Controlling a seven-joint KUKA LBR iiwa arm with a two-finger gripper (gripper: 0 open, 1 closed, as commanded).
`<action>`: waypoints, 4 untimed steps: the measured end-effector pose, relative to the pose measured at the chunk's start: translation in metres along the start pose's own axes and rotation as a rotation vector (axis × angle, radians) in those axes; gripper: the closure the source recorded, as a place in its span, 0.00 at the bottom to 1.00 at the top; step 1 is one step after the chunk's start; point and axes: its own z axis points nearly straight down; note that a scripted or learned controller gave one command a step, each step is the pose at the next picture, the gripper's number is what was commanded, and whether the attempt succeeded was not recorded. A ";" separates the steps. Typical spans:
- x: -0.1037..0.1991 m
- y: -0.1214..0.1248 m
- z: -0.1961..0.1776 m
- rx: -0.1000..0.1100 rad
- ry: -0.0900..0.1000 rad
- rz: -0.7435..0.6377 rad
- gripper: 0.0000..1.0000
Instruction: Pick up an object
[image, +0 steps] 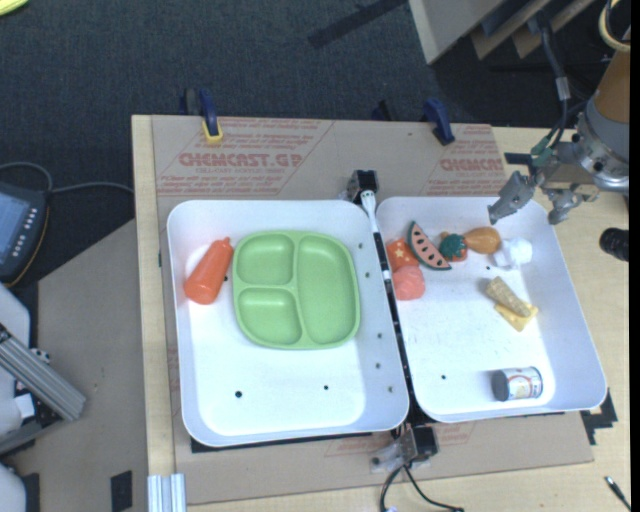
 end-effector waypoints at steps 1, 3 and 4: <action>0.000 0.002 -0.008 -0.013 -0.002 -0.002 0.00; -0.003 -0.008 0.104 -0.009 -0.001 -0.002 0.00; -0.013 -0.007 0.157 -0.009 -0.001 -0.002 0.00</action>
